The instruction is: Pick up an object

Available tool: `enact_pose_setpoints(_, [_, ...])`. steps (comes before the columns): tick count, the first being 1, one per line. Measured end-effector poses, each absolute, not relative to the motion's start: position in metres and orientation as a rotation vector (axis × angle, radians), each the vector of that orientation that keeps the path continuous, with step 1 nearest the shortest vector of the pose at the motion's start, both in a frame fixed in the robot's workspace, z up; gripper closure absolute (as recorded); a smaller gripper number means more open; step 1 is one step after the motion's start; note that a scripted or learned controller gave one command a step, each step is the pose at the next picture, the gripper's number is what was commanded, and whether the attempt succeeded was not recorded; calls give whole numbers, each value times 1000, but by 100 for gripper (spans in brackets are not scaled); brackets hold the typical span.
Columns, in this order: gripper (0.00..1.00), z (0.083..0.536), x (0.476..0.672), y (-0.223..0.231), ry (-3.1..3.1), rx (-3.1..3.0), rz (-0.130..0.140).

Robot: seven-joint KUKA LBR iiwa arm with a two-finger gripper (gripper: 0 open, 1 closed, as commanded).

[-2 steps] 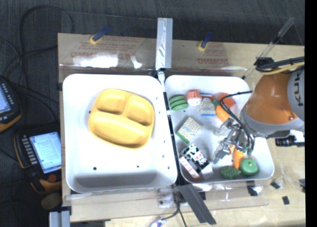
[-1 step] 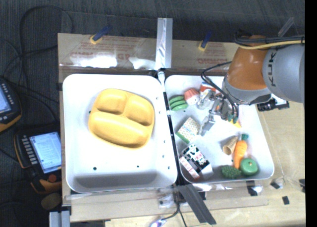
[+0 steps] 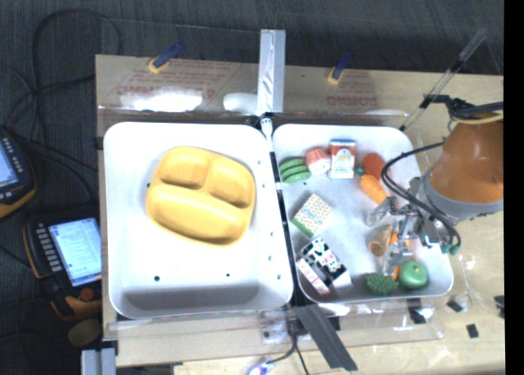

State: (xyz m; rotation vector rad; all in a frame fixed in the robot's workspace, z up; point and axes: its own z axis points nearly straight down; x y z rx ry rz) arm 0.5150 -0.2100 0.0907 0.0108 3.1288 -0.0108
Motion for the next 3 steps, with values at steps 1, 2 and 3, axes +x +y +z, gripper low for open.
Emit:
enact_pose_setpoints(1, [0,90,579,-180,3126,-33,-7])
enact_pose_setpoints(2, [0,91,505,-223,3116,253,-4])
enact_pose_setpoints(3, [0,91,519,-191,3122,166,-9])
